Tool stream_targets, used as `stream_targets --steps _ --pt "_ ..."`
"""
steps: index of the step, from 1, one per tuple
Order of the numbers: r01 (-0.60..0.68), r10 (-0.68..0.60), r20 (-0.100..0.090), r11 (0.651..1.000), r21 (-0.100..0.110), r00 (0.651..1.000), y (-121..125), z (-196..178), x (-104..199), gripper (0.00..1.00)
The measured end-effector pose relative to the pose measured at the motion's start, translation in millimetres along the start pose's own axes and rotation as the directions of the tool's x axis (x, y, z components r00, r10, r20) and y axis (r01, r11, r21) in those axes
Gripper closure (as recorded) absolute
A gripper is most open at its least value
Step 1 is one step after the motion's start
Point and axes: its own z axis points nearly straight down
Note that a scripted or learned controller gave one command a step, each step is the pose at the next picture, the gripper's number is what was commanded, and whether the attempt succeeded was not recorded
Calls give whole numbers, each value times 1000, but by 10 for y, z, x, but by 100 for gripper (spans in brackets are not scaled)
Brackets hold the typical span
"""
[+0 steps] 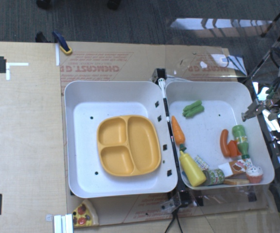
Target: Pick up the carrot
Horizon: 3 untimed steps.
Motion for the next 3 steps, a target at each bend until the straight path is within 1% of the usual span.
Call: stream_targets --steps 1,2,3 --pt "-20 20 2 1000 0 1000 618 -1824 -86 0" --pt "148 -148 1 989 0 989 1232 -2935 176 0" --pt "154 -154 3 988 0 988 1252 -3011 193 100"
